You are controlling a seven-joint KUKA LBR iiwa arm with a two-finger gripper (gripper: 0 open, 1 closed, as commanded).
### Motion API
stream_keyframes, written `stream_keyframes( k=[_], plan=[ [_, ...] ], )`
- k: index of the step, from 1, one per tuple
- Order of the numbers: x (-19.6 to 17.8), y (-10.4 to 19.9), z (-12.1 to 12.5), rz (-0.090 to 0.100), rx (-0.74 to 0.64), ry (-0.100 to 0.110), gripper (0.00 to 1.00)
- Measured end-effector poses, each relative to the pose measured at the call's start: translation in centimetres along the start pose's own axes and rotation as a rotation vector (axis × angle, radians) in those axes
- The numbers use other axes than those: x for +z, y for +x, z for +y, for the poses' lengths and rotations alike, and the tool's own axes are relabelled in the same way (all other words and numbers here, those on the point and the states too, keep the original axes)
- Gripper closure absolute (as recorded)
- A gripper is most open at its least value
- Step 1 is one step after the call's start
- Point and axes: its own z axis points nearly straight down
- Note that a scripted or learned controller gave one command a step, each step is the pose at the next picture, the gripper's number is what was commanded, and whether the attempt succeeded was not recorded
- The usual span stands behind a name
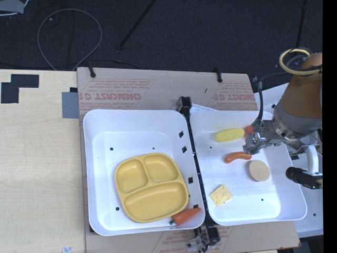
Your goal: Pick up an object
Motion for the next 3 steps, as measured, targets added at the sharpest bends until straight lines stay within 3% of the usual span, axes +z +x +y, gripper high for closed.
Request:
stream_keyframes(
  k=[3],
  plan=[
    [-0.5,15.2,2.2,0.003,-0.004,0.007,1.00]
  ],
)
